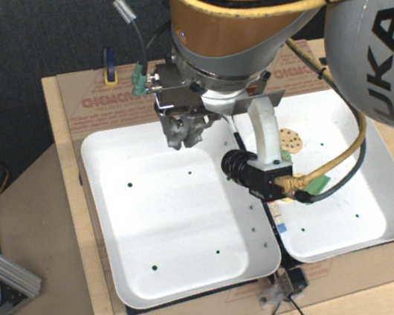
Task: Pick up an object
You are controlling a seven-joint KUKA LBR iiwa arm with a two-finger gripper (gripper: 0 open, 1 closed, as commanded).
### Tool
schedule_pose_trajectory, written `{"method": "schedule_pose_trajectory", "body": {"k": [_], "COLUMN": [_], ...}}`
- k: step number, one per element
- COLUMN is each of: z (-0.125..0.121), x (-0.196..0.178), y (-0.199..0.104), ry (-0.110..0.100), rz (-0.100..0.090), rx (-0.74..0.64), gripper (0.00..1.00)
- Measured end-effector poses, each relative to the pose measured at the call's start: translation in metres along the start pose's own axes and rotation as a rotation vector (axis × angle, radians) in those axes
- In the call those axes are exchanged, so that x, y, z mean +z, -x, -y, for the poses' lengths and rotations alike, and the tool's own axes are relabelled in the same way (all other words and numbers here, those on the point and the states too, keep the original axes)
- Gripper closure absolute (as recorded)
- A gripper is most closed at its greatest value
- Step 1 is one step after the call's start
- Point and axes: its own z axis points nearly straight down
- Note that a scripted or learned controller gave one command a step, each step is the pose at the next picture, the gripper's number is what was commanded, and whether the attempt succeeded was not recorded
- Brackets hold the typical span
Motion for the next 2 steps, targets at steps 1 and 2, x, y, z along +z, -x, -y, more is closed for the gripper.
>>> {"method": "schedule_pose_trajectory", "body": {"k": [1,2], "z": [0.000,0.000], "x": [-0.087,-0.081], "y": [0.001,0.011], "ry": [0.006,-0.005], "rz": [-0.004,0.003], "rx": [0.001,0.004], "gripper": [1.00,1.00]}}
